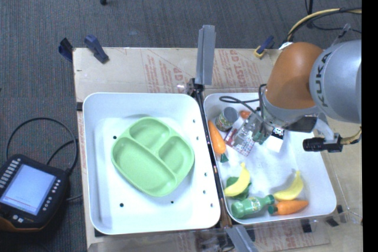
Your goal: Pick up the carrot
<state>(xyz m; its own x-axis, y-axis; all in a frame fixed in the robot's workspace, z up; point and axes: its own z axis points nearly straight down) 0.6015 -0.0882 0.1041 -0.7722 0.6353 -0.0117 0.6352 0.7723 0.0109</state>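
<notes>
Nearby, carrot [217,137] beside can [224,120]

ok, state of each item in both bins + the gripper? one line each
green divided plate: flat in left bin, nothing on it
carrot: lying by right bin's left wall, not gripped
second carrot: lying at right bin's front, by the bottle cap
left banana: lying, touching green bottle
right banana: lying just above second carrot
green bottle: on its side
small can: upright
gripper: low over a clear packet, finger state unclear
</notes>
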